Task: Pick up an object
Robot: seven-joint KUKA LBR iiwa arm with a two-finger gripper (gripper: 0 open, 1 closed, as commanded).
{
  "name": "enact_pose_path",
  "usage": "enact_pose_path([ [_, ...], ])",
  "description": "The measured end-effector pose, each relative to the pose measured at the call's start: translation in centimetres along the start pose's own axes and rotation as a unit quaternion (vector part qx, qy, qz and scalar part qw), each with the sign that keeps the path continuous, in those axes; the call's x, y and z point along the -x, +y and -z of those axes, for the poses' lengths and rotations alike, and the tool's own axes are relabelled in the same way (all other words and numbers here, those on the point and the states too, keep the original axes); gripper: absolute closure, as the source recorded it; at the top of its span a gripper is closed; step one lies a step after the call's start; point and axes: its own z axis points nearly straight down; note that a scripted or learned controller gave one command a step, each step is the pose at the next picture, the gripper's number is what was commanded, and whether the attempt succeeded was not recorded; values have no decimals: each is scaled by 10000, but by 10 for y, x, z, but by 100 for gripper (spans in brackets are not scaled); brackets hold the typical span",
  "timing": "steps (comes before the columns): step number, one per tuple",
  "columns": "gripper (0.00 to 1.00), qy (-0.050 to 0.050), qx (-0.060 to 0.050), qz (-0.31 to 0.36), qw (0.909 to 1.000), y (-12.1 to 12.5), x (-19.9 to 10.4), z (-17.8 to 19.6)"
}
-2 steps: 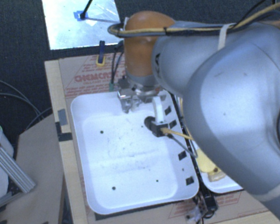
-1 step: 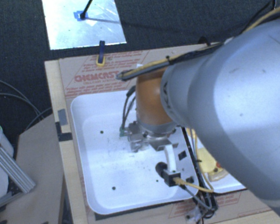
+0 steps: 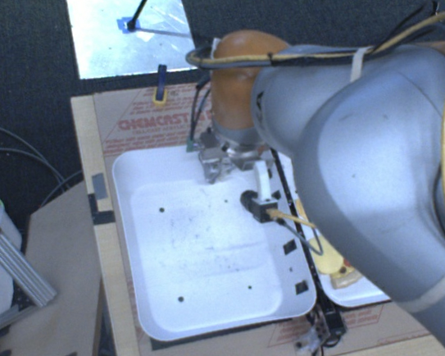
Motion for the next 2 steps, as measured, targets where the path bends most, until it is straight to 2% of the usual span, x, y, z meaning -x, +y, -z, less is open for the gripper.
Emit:
enact_pose_path([
  [1,100,4,-86,-1,10000,-75,-12,-2],
  [2,100,20,-83,45,10000,-188,-85,0],
])
